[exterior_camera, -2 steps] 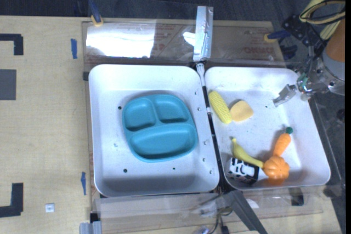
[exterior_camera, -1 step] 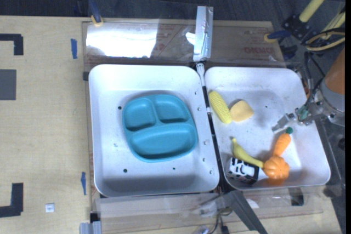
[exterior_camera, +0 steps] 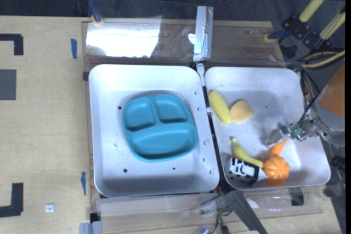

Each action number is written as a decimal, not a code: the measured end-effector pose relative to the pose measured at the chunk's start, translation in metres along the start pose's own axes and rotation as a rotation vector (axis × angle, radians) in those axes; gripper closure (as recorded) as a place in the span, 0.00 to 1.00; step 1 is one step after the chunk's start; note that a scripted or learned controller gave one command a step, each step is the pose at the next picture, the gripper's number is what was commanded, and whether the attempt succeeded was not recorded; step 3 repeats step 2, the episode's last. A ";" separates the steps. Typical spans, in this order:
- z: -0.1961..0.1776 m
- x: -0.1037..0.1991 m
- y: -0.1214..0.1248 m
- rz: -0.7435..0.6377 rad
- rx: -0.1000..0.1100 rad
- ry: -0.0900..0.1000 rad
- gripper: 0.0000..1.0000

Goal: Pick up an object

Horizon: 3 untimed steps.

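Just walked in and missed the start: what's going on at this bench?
A robot arm reaches in from the right, its gripper low over the right bin, near a small carrot. That bin also holds a corn cob, a yellow chunk, a banana and an orange pumpkin. The left bin holds a blue divided plate.

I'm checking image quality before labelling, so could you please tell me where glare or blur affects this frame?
In the camera view, strong glare whitens the clear plastic sheet behind the left bin; the arm at the right edge looks blurred, while the blue tray and corn cob stay fairly sharp.
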State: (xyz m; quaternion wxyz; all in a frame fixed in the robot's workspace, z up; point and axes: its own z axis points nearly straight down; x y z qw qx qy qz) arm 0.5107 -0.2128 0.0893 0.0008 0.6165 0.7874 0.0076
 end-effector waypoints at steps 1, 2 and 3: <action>-0.010 -0.003 0.000 0.002 -0.002 -0.010 1.00; -0.130 0.053 0.038 -0.055 0.002 -0.012 1.00; -0.130 0.053 0.038 -0.055 0.002 -0.012 1.00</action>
